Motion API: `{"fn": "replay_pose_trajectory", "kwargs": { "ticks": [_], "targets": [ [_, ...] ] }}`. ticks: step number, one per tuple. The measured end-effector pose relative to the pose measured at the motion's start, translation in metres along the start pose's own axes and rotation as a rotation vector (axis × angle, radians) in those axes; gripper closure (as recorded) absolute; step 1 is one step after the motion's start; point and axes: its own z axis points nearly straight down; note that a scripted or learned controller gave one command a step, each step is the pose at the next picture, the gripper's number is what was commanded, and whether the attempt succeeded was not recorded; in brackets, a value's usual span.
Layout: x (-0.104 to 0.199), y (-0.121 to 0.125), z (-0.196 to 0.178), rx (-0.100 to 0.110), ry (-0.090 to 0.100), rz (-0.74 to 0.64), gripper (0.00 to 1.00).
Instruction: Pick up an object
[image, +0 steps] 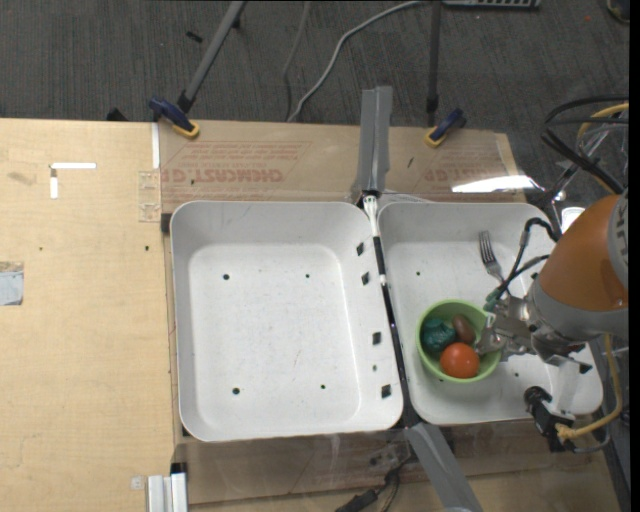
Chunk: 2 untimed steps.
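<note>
A green bowl (458, 342) sits in the right bin (440, 250), near its front. Inside the bowl lie an orange ball (460, 360), a teal object (436, 335) and a small brown object (464, 327). A silver fork (488, 256) lies on the bin floor behind the bowl. My gripper (497, 334) is low at the bowl's right rim, just right of the brown object and the ball. The arm's orange band (597, 252) and grey wrist hide the bin's right side.
The left bin (270, 320) adjoins the right one along a clipped middle rim. Cables hang around the arm at the right. Two clamps hold cardboard at the back of the bench. Bare wood extends to the left.
</note>
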Motion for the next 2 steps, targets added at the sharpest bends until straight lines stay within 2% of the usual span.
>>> {"fn": "replay_pose_trajectory", "kwargs": {
  "ticks": [1, 2],
  "targets": [
    [-0.023, 0.007, -0.228, 0.008, -0.006, -0.043, 1.00],
    [0.004, -0.003, -0.055, 0.011, -0.008, 0.625, 1.00]
  ]
}}
